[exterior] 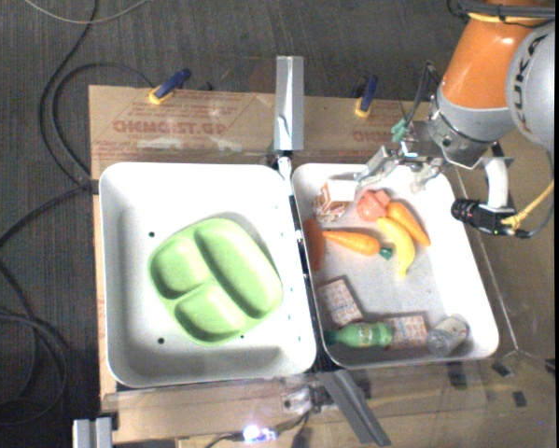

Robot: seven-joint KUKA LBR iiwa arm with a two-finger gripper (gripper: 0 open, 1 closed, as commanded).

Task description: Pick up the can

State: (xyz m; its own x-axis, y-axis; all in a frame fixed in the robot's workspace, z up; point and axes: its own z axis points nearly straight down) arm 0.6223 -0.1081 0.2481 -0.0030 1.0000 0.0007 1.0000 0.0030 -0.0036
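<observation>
The can [448, 334] lies on its side in the right bin's [466, 250] near right corner, untouched. The gripper [398, 161] hovers open over the bin's far edge, holding nothing. The approach is not yet made; it must travel to that corner and descend.

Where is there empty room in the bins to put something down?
Right bin: a bare patch mid-floor, bordered by the banana and carrot above and the green bottle and can below. Left bin: bare strips surround the green divided tray, widest near the top edge. Crowded: the right bin's top corner under the gripper, and its bottom edge.
</observation>
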